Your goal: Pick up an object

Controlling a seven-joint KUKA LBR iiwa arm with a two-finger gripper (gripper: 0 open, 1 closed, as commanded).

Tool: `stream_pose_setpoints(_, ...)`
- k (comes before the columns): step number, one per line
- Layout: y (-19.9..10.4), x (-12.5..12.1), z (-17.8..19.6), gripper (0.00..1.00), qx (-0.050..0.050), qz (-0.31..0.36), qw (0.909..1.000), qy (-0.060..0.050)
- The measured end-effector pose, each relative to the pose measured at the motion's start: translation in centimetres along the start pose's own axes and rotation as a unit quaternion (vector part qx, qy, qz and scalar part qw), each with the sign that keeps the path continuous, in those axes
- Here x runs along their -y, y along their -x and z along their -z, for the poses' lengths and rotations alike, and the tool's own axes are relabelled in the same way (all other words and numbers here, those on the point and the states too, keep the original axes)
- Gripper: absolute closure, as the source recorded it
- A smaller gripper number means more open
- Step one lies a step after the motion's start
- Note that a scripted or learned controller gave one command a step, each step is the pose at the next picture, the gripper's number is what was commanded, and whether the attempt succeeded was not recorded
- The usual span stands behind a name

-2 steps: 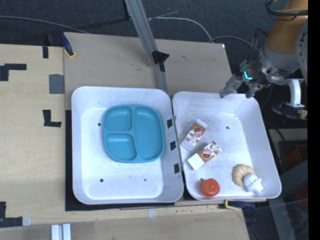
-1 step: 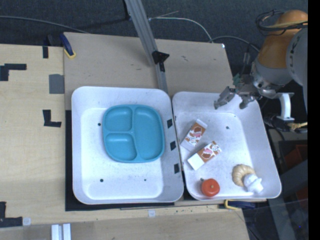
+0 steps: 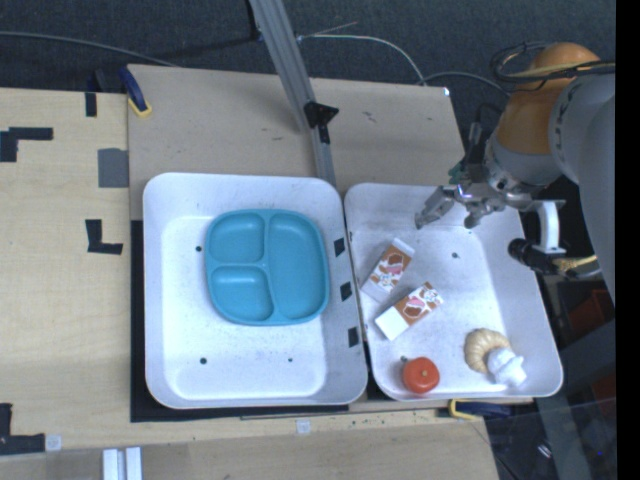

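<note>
- While the arm (image 3: 560, 118) reaches in from the right, the table (image 3: 230, 138) carries two white bins side by side.
- The left bin (image 3: 170, 298) holds a blue divided plate (image 3: 267, 266).
- The right bin (image 3: 520, 308) holds two small cartons (image 3: 388, 269) (image 3: 410, 310), a red tomato-like object (image 3: 421, 374) and a tan-and-white toy (image 3: 492, 353) near its front right corner.
- The end effector (image 3: 455, 211) hovers over the right bin's rear, fingers spread open, gripping nothing, well apart from the objects.
</note>
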State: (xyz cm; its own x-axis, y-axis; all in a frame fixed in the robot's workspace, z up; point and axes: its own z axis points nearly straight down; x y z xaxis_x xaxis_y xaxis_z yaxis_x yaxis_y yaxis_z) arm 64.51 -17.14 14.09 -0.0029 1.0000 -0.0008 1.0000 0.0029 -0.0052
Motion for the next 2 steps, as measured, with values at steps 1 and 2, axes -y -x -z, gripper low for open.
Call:
stream_pose_setpoints(1,-0.1,0.1,-5.4,0.0,0.0,0.0,1.0,-0.001)
stream_pose_setpoints(2,-0.2,0.0,-4.1,1.0,0.0,0.001,1.0,0.002)
